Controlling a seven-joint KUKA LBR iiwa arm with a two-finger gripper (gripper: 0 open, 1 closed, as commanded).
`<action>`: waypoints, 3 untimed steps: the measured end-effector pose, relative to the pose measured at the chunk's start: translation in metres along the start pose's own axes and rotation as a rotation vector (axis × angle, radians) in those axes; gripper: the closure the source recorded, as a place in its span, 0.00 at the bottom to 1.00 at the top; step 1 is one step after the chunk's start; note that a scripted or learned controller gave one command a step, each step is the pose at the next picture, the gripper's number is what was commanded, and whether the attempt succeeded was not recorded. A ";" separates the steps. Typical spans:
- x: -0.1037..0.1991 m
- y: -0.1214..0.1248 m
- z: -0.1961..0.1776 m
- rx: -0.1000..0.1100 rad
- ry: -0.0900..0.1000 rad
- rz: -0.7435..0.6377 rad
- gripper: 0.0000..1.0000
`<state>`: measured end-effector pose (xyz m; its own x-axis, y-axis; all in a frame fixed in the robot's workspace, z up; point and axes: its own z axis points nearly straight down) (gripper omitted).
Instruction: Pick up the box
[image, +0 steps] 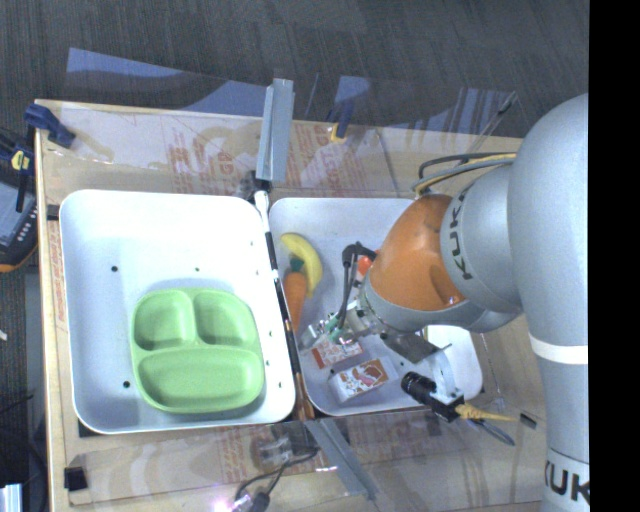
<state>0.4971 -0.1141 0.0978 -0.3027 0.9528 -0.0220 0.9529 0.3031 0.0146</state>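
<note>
Camera view, looking down at a slant on the worktop.

- Left bin: holds one green divided plate with three compartments, lying flat in the near half of the bin, toward the wall shared with the other bin.
- Right bin: banana at its left side, close to the dividing wall. Carrot lies just below the banana, lengthwise along that same wall, and the two look to be touching.
- Box: small, white with red print, flat on the floor of the right bin near its front wall and slightly skewed. Nothing rests on it.
- Small packet: red and white, just up and left of the box, between it and the carrot.
- Arm: reaches in from the right, and its orange band sits over the middle of the right bin.
- End effector: low over the left-centre of the right bin, directly above the small packet and close to the box. Partly hidden under the wrist, so I cannot tell whether it is spread or pressed together. Contact with the packet cannot be made out.
</note>
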 end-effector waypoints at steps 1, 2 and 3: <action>0.002 0.001 -0.009 0.003 0.005 -0.009 1.00; 0.072 0.033 -0.182 0.017 0.021 0.233 1.00; 0.072 0.033 -0.182 0.018 0.021 0.233 0.00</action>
<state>0.5031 -0.0320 0.2783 -0.0749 0.9972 0.0012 0.9972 0.0749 -0.0011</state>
